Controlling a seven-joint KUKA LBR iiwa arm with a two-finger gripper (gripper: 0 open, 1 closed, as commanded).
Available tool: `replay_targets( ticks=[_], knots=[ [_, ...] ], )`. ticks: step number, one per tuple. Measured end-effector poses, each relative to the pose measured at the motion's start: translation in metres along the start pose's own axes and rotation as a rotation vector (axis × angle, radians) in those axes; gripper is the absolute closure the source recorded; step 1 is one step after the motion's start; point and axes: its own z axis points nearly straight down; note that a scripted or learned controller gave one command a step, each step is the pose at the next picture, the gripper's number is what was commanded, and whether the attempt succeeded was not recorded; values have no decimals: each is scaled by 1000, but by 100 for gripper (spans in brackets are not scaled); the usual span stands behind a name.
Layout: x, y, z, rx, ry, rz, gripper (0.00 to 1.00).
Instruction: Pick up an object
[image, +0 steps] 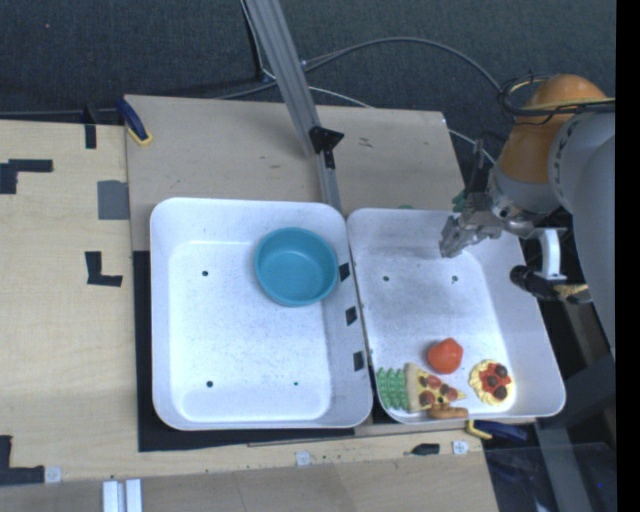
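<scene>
A blue bowl (295, 265) sits in the left bin (190, 330), near its upper right corner. In the right bin (420, 290), along the front edge, lie a red tomato (445, 354), a pizza slice toy (437, 392), a green ridged piece (391, 384) and a small round tart with red topping (491, 381). My gripper (456, 240) hangs over the far right part of the right bin, well away from those toys. Nothing shows between its fingers.
A slanted metal pole (300, 100) crosses the bench behind the bins and ends near the gap between them. Cables run along the dark floor at the top. The arm's orange band (545, 110) is at the right.
</scene>
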Motion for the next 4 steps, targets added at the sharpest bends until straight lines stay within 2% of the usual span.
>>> replay_targets(
  ticks=[1,3,4],
  knots=[
    [2,-5,-61,-5,-1,0,100],
    [-4,-6,-154,-5,-1,1,100],
    [53,-12,-153,-1,1,-3,100]
  ],
)
